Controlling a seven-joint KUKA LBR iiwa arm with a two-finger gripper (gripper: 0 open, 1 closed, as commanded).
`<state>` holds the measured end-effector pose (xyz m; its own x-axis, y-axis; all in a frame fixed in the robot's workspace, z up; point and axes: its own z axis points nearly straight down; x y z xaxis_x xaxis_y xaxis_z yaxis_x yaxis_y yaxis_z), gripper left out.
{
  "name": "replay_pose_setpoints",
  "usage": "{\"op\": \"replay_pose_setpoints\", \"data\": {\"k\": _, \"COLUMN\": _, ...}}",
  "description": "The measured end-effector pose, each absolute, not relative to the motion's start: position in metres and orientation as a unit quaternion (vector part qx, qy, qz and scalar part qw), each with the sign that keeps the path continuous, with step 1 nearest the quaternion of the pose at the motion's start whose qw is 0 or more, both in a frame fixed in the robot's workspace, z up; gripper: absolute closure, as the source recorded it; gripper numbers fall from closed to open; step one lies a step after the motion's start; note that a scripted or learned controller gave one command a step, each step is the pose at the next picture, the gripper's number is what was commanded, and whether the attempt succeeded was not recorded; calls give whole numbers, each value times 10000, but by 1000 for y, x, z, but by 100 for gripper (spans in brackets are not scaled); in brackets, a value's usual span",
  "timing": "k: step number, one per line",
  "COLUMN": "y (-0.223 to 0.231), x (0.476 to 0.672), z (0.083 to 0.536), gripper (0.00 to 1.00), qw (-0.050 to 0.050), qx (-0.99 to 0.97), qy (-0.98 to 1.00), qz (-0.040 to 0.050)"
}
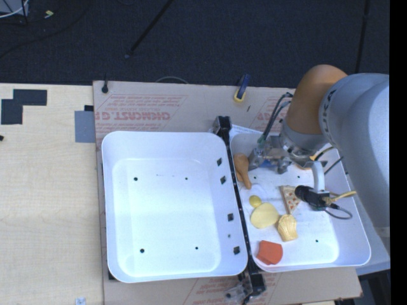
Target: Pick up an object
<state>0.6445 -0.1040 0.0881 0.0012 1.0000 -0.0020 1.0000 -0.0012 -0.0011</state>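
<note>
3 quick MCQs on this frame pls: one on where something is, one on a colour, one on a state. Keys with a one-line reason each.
1. Where are the objects gathered?
A. In the right bin
B. In the left bin
C. On the wooden bench

2. What colour is the block nearest the right bin's front edge?
A. Blue
B. Red-orange
C. Green

3. Where is the gripper?
A. High above the left bin
B. Off the bench
C. Low over the back of the right bin

Key:
1. A: the small items lie in the right bin, beside the left bin.
2. B: the red-orange block sits at the front, past the yellow pieces.
3. C: the gripper is down next to the orange carrot-like piece.
</note>
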Motion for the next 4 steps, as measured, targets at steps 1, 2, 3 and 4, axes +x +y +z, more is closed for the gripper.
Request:
{"op": "replay_pose_setpoints", "data": {"k": 1, "y": -104, "x": 644, "z": 88, "gripper": 0, "qw": -1, "qx": 7075, "qy": 7067, "qz": -8}}
{"op": "replay_pose_setpoints", "data": {"k": 2, "y": -126, "x": 644, "z": 88, "gripper": 0, "qw": 0, "qx": 7076, "qy": 7066, "qz": -7}}
{"op": "replay_pose_setpoints", "data": {"k": 3, "y": -116, "x": 643, "z": 87, "gripper": 0, "qw": -10, "qx": 7070, "qy": 7072, "qz": -8}}
{"op": "replay_pose_setpoints", "data": {"k": 4, "y": -109, "x": 634, "z": 89, "gripper": 0, "qw": 19, "qx": 7076, "qy": 7066, "qz": -9}}
